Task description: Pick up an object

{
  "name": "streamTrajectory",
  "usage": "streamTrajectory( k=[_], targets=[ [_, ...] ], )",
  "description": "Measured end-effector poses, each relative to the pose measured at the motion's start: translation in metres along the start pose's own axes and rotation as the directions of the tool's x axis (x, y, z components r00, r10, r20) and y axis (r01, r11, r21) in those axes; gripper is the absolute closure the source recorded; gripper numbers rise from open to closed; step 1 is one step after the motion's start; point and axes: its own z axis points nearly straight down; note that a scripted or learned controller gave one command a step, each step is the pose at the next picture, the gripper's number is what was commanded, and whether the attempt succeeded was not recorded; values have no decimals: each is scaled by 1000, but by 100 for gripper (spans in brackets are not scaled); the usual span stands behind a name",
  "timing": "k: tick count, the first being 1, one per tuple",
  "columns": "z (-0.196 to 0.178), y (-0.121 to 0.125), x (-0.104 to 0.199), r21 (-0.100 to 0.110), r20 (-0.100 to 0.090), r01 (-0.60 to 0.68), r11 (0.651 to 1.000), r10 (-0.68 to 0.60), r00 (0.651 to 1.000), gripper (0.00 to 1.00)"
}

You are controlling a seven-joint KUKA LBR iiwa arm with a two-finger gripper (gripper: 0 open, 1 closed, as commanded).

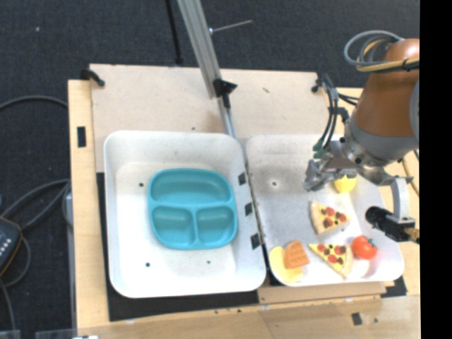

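Two white bins sat side by side on a wooden bench, a teal divided tray [191,208] in the left one. Over the right bin [282,168], the gripper [316,176] hovered just beside a small yellow object [345,183], which lay to its right near the bin's far side. Whether its grasp was released or clenched could not be told.
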Motion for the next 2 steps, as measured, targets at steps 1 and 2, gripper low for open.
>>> streamTrajectory(
  k=[1, 2],
  targets=[
    [-3, 32, 42, 0, 0, 0, 1000, 0, 1000, 100],
    [17, 57, 86, 2, 1, -1, 1000, 1, 1000, 100]
  ],
)
